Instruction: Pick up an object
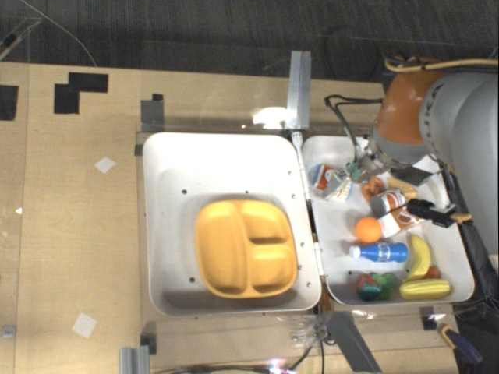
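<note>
We log the gripper [365,164] low among clutter in the right bin [335,287], presumably seeking a pick; jaw state untellable.

one fixed camera above the bench [62,232], looking down at a slant, both white bins [164,209] in frame

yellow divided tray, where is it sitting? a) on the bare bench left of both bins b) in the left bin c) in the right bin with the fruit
b: the yellow divided tray lies flat on the floor of the left bin, while the banana, orange and blue bottle are in the right bin.
</note>
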Controlling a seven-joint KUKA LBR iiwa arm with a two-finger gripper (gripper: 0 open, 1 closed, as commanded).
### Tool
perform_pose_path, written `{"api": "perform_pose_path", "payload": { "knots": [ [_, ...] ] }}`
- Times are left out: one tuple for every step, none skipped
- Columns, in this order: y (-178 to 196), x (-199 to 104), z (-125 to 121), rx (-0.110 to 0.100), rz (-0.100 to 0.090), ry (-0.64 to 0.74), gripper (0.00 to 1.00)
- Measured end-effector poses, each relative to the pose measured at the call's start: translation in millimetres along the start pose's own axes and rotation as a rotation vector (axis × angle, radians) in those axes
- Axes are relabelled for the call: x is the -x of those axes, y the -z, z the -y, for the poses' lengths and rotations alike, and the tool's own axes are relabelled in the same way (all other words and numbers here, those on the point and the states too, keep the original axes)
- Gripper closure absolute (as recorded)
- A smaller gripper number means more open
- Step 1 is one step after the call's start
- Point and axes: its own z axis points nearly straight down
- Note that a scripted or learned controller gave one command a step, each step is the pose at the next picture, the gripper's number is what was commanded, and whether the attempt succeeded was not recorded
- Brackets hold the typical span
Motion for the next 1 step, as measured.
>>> {"api": "perform_pose_path", "payload": {
  "knots": [
    [81.1,79.3,4.1,0.005,0.008,-0.031,0.0]
  ]
}}
